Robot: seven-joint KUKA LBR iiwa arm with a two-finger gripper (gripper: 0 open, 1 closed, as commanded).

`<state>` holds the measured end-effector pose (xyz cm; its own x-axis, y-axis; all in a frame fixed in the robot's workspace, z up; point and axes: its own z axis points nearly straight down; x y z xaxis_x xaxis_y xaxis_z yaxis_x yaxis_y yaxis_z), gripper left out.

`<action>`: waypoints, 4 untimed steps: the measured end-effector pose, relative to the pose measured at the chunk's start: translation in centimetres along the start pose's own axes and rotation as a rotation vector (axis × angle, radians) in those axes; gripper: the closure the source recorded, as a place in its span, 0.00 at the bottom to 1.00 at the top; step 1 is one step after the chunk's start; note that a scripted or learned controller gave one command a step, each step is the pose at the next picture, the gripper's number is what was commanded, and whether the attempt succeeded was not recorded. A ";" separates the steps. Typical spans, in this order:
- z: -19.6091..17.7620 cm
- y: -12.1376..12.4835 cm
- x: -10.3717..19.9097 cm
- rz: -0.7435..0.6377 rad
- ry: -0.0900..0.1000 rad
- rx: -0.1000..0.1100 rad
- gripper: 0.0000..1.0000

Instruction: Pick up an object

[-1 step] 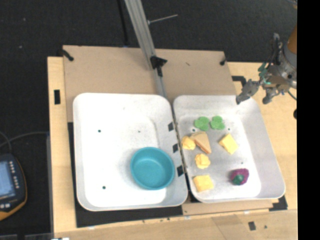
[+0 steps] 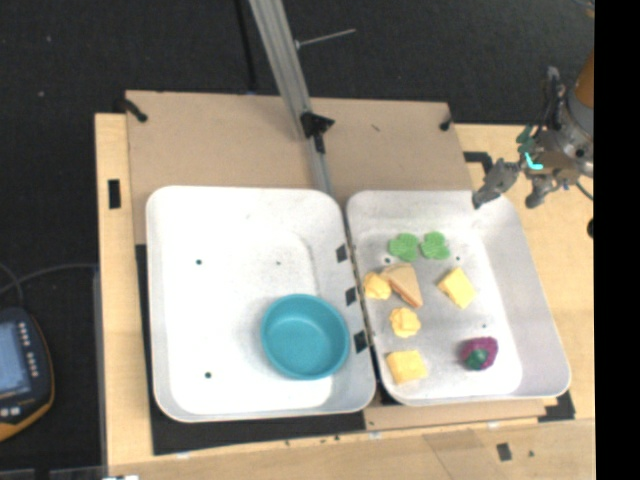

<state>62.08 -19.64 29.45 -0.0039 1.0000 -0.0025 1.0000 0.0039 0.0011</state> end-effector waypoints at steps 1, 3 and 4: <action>4.1 0.2 -0.7 0.004 -0.001 0.000 0.00; 15.3 0.9 -1.2 0.004 0.000 0.000 0.00; 14.1 1.0 -1.3 0.004 -0.002 -0.004 1.00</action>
<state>63.13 -20.96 15.31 0.0001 1.0000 -0.0040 1.0000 0.0000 0.0054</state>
